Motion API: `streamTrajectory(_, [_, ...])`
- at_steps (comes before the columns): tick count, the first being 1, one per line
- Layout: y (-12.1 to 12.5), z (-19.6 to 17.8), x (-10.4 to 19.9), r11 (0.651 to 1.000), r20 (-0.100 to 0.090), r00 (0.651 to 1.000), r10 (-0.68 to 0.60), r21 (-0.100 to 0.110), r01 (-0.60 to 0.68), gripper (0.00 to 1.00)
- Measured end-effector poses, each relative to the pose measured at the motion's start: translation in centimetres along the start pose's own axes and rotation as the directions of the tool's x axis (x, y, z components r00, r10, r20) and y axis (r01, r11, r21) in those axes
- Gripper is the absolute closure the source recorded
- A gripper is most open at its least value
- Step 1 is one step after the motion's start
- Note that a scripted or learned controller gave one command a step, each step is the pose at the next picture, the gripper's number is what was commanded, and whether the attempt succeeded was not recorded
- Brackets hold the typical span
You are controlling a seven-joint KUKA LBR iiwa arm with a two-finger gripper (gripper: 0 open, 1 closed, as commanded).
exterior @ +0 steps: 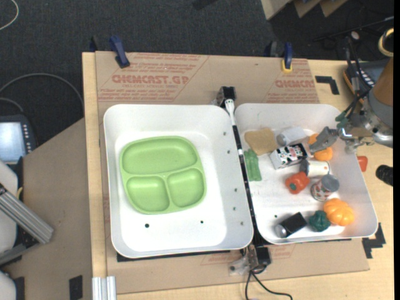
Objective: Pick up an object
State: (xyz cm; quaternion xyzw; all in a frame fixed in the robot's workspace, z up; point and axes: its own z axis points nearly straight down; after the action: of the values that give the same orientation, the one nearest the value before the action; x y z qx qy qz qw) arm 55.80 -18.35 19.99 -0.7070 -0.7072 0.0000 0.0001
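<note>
Nearest the camera, along the near edge of the right bin (369, 195), lie a black cylindrical object (291, 224), a dark green toy (319, 220) and an orange toy pumpkin (339, 211). Just beyond them sit a grey-capped small can (324, 186), a red-orange toy pepper (297, 182) and a white cup-like piece (318, 168). Farther in are a black-and-white printed box (288, 155), a green flat strip (252, 165) beside the left wall, a tan flat piece (260, 140) and a silver cylinder (294, 134).

At the far right of this bin, the gripper (324, 140) hangs over a grey object with an orange item just beneath it; its opening cannot be determined from this view, and no object is seen held.

The left bin (119, 167) holds a green three-compartment tray (164, 174), well apart from the arm (375, 114).

Judgement: the candidate objects lie mainly left of and nearer than the gripper; the closest cluster is directly below it, so the coming move calls chiefly for a vertical descent.
</note>
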Motion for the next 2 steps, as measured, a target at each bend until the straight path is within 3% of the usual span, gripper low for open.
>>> streamTrajectory(1, [-0.3,8.5,0.1,0.999,0.017,1.0,0.0,-0.032,0.0,0.0])
streamTrajectory(2, [0.3,9.6,3.0,0.999,0.017,1.0,0.001,-0.04,-0.001,0.0])
